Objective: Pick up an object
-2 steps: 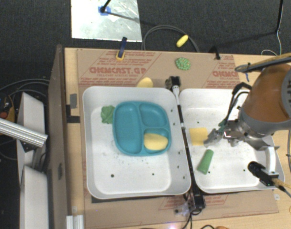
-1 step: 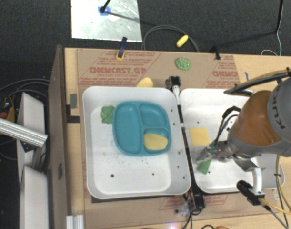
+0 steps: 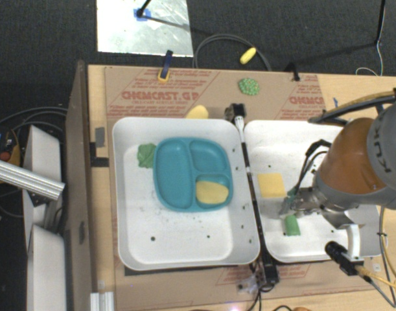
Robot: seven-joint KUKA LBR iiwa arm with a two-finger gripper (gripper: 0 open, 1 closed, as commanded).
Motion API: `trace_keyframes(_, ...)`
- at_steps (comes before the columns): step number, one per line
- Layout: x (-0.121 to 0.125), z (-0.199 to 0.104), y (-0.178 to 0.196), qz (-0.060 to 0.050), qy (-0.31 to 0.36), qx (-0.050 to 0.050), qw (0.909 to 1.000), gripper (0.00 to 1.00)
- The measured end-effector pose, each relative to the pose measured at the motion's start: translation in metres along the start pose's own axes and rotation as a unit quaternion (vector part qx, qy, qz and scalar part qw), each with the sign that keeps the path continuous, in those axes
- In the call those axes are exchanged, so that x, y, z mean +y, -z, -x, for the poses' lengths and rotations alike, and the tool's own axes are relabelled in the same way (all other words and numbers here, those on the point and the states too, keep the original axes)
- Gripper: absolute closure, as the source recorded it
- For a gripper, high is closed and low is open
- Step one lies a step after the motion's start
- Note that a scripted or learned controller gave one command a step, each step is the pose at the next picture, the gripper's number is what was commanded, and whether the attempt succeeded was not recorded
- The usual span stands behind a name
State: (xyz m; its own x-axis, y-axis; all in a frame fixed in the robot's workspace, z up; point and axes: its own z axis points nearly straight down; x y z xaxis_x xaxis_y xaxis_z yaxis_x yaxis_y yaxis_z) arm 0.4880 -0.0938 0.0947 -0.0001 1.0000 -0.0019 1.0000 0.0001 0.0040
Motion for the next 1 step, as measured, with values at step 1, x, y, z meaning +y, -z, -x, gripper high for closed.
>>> trace_keyframes(1,0.0421,-0.0690,0.0952,0.005,0.007,0.002,1.0000,1.00)
